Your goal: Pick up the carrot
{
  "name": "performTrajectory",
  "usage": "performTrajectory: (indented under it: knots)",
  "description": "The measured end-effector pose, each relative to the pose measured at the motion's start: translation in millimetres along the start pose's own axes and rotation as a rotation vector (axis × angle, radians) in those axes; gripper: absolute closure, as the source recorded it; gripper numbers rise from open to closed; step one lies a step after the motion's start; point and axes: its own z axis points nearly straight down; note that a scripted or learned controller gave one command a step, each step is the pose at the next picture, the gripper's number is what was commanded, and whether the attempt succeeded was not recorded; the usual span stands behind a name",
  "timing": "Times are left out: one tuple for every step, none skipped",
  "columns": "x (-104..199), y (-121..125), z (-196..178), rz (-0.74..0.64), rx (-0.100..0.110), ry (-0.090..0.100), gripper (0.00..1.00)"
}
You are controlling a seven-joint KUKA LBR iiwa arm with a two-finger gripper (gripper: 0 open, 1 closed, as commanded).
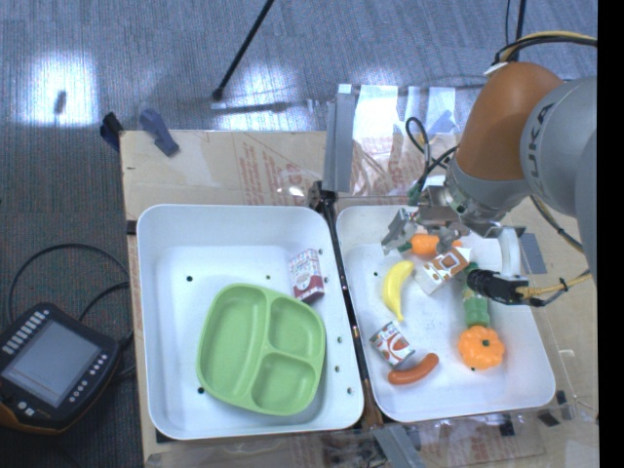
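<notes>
While the end effector (426,234) hangs above it, grip unreadable, the carrot's (424,245) axis is indiscernible.

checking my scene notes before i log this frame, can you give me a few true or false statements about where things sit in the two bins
1. The light green three-compartment plastic tray lies in the left white bin. True.
2. The yellow toy banana lies on the green tray. False: it lies in the right white bin, left of centre.
3. The round orange toy pumpkin sits in the right bin, near its right side. True.
4. The reddish toy sausage lies beside the small red and white carton in the left bin. False: it lies in the right bin, near the front, next to another small red and white can.
5. The arm's hand hangs over the left bin. False: it is over the right bin's back part.
</notes>
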Motion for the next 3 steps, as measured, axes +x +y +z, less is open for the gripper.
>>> performTrajectory:
  knots:
    - [-76,21,-33,-0.013,-0.004,-0.001,0.0]
    - [-55,27,24,-0.212,-0.002,0.0,0.0]
    - [-93,30,97,-0.386,-0.006,-0.002,0.0]
